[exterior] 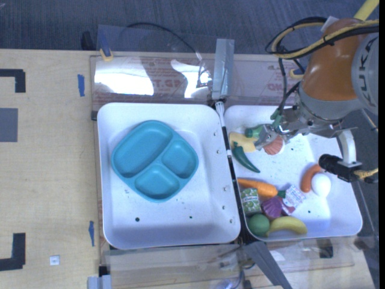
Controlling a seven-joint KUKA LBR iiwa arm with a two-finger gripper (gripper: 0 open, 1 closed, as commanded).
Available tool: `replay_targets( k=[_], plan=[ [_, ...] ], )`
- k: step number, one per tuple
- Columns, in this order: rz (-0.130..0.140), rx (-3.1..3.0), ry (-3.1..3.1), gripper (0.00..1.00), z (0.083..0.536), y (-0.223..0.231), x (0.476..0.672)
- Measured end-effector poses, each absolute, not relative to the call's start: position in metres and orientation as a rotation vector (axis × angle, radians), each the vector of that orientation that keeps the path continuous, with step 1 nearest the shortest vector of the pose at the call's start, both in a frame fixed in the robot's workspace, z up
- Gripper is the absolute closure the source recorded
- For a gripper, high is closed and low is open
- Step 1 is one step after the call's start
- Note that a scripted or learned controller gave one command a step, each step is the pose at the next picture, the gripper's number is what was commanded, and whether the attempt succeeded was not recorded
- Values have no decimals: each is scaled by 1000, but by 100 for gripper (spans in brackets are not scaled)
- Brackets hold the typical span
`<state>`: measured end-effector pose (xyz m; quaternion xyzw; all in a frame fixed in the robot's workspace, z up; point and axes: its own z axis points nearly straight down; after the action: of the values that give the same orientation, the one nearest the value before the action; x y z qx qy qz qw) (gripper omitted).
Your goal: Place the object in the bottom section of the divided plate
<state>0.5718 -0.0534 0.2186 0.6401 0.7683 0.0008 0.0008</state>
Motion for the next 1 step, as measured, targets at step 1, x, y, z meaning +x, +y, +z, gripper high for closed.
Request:
replay_targets(
  k=[1],
  plan=[
    [-2,1952,2464,100,199,-71,566]
  ],
)
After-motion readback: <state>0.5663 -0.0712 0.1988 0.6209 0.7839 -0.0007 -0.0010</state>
